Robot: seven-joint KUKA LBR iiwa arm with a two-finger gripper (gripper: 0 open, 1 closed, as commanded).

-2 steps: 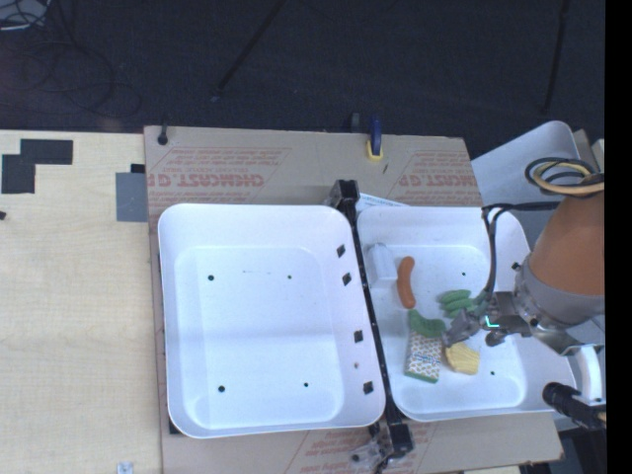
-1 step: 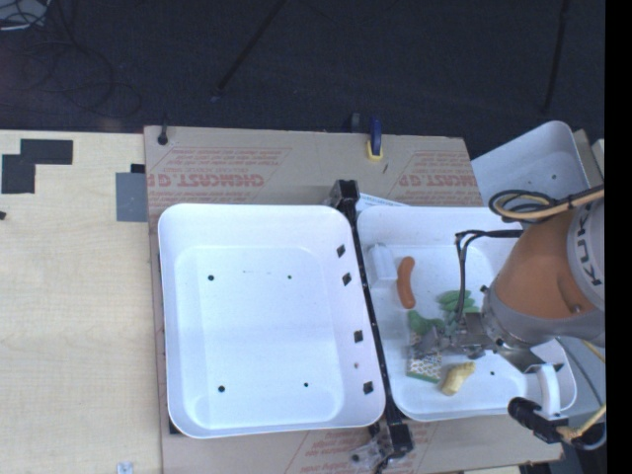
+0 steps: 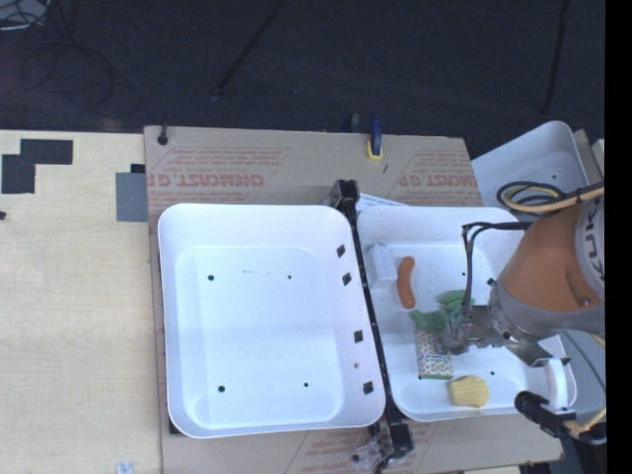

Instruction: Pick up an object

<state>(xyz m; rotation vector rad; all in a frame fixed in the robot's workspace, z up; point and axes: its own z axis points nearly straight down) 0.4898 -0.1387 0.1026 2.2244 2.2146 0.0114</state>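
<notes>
**Gripper low in right bin, grasp unconfirmed**

Gripper (image 3: 456, 339) sits low inside the right bin (image 3: 434, 223), right at the green leafy item (image 3: 434, 316) and just above the patterned packet (image 3: 434, 355); jaw opening cannot be told from this angle, wrist blocks the tips; nothing visibly clamped, so no hold claimed.

Landmark is the green leafy item: orange sausage-shaped piece (image 3: 406, 281) lies just up-left of it, apart; patterned packet directly below, near or touching, hard to say; yellow corn-like piece (image 3: 470, 391) further down-right by the bin's near wall; a clear pale object (image 3: 379, 261) up-left near the divider. Left bin (image 3: 178, 265) well apart across the divider.

Risks, as judgement: candidates are crowded at the tool, so closing could catch leaf and packet together or only pinch a leaf edge and slip on lift; flat packet gives little to grip; a push could shove items toward the wall; dangling cable (image 3: 474, 240) near the wrist might snag.
</notes>
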